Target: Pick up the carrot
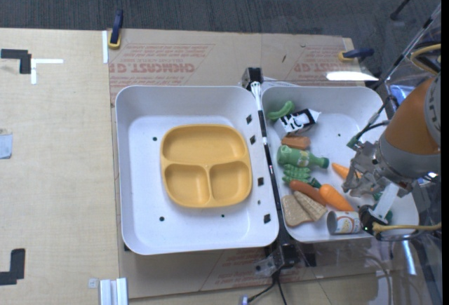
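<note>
Here the carrot (334, 198) lies in the right bin (319, 92), wedged among crackers (303, 208), a can (344, 224) and green toys (298, 159). The gripper (359, 181) hovers just beside it; grip state: cannot tell. Risk: crowding neighbours may deflect the approach, causing a miss.

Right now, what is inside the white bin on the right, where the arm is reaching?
The right bin holds a carrot, a green bottle, crackers, a small can and other toy foods. The gripper hangs over its right side, hiding whatever lies beneath it.
</note>
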